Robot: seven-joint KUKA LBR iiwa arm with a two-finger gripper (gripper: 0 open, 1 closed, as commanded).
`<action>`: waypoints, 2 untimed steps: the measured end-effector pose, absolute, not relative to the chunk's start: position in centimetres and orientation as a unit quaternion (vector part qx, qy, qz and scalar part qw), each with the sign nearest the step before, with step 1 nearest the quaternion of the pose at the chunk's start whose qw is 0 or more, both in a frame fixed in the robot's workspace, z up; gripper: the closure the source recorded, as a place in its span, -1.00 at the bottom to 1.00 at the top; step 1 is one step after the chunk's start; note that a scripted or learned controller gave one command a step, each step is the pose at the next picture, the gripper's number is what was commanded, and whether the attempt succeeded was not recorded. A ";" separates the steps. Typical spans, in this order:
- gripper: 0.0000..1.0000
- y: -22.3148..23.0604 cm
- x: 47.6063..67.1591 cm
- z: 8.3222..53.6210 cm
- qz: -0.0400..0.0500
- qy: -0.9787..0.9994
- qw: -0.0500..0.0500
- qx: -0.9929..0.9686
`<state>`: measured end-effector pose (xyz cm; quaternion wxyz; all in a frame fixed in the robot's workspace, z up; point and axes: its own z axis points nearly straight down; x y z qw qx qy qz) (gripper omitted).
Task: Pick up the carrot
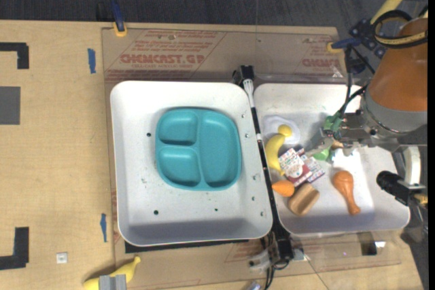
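Pale brown cardboard covers the surface [61, 146], which carries two shallow white bins side by side. On the left, the left white bin [129, 200] holds a teal plastic plate with three compartments [199, 149], lying flat near its middle. Beside it, the right white bin [387, 210] holds a cluster of small things along its left half: a yellow toy banana [275, 146], a small printed packet in white and pink [298, 165], a tan bread-roll shape [305, 200] and a small orange piece [281, 189] touching the roll. The orange carrot with a narrow tapered end [344, 188] lies slanted, just right of the packet and apart from it. The pincer [334, 139] hangs over the bin, above and slightly left of the carrot, near green bits [331, 123]; whether it is apart or together cannot be told.
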<state>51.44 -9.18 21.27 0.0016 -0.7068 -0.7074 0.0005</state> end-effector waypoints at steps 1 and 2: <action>-1.00 -15.9 50.4 10.2 -0.005 -0.694 -0.008 -0.720; -1.00 -15.5 48.4 9.0 -0.002 -0.841 -0.008 -0.540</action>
